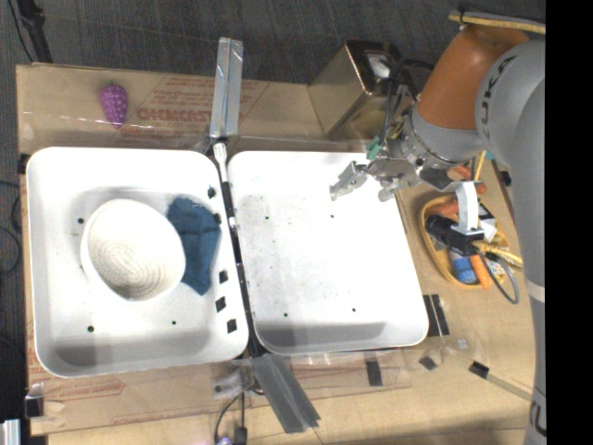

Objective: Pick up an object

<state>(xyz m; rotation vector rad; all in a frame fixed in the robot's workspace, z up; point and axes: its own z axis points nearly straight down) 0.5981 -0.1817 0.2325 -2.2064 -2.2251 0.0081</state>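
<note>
In the left bin point(56, 341) lies a white, round, ribbed dome-shaped object point(134, 248). A crumpled blue cloth point(196, 242) lies against its right side. My gripper point(364, 188) hangs over the far right part of the right bin point(324, 276), well away from both objects. Its two grey fingers point(344, 184) are spread apart, open, with nothing between them. The grey arm with its orange band point(459, 82) comes in from the upper right.
A small purple object point(114, 103) lies on the cardboard behind the left bin. A metal post point(225, 86) rises at the back between the bins. Cables and orange and blue tools point(463, 244) lie right of the right bin, and a box point(357, 86) stands behind it.
</note>
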